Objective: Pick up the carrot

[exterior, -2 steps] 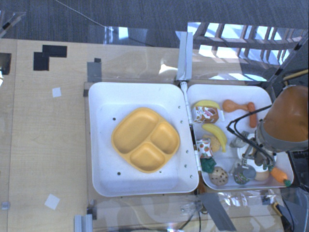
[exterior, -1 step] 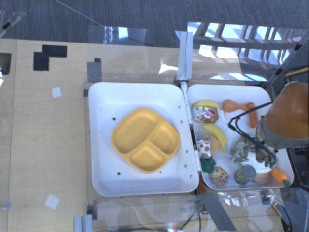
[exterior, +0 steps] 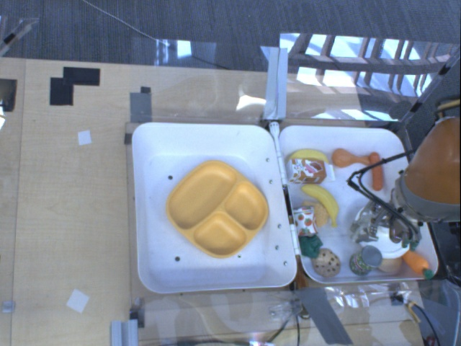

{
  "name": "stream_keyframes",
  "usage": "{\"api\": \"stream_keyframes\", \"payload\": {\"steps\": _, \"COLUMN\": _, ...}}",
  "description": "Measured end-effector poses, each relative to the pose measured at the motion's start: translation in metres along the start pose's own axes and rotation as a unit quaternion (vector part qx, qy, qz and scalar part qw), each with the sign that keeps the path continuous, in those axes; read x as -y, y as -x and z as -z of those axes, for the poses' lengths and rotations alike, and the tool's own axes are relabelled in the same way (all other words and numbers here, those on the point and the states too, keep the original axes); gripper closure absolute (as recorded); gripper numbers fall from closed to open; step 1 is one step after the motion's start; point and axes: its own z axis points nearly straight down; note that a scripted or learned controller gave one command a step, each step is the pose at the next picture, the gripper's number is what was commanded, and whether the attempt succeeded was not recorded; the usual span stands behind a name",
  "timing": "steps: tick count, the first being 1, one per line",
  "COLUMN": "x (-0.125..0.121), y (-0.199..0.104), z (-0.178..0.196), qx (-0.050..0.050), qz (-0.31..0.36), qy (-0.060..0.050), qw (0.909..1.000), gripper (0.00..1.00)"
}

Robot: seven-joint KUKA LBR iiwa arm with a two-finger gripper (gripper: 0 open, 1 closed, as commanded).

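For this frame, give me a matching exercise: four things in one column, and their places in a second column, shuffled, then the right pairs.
Things:
1. yellow divided plate
2. carrot
3. cookie
4. hand

Places:
A. right bin, near right corner
B. over the right bin's right half
C. middle of the left bin
D. right bin, near left corner

Pairs: 1-C, 2-A, 3-D, 4-B

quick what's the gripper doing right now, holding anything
Gripper: low in the right bin, open or shut cannot be told; the carrot lies beside it.
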Motion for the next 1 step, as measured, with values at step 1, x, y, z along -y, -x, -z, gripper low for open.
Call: {"api": "stream_keyframes", "payload": {"steps": 1, "x": -0.0191, "y": -0.0062, "z": 0.0048, "qx": -0.001, "qz": 0.008, "qy": 0.0, "qw": 1.0, "gripper": 1.0}}
